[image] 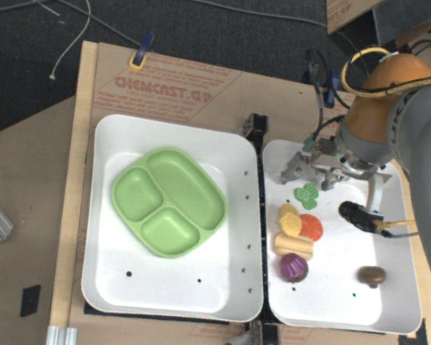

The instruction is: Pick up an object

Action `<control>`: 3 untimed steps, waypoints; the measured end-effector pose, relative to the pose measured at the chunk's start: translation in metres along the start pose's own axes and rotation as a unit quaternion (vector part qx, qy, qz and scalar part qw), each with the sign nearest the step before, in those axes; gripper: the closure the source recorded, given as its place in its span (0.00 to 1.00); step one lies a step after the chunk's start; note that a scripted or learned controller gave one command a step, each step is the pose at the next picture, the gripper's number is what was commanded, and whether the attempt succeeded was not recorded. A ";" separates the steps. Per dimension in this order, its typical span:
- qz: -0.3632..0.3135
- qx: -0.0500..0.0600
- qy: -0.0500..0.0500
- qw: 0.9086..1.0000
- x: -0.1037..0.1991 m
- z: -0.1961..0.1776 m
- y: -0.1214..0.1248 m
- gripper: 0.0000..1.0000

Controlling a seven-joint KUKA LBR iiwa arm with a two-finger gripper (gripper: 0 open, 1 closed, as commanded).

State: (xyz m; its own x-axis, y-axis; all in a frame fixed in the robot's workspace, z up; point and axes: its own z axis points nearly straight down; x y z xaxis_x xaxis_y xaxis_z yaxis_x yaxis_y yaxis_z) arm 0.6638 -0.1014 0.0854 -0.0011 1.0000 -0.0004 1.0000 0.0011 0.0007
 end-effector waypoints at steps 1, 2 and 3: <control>0.000 -0.001 0.000 1.000 0.001 -0.012 0.000 1.00; 0.000 -0.002 0.000 1.000 0.004 -0.057 -0.002 1.00; 0.001 -0.003 0.000 1.000 -0.002 -0.121 -0.002 1.00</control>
State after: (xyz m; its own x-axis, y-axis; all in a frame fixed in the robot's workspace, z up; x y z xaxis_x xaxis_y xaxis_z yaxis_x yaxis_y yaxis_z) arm 0.6617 -0.1033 0.2064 0.0006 1.0000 -0.0011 1.0000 -0.0006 0.0074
